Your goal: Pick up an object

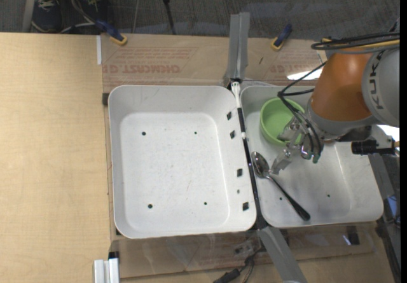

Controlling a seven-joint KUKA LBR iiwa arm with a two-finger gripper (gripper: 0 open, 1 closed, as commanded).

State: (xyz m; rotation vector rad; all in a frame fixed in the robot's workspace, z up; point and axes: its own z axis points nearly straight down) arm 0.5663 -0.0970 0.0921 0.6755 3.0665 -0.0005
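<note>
A light green bowl [276,121] sits at the back left of the right bin [343,202]. In front of it lies a metal spoon [275,183] with a black handle, its scoop near the bin's left wall and its handle pointing to the front right. My gripper [297,154] hangs under the orange-banded wrist, just right of the bowl's rim and above the spoon's neck. It stands open, with nothing between its fingers. The arm hides the bowl's right edge.
The left bin [127,167] lies next to the right one, with a metal divider [245,148] between them. Cardboard covers the bench behind the bins. Cables run from the arm at the right.
</note>
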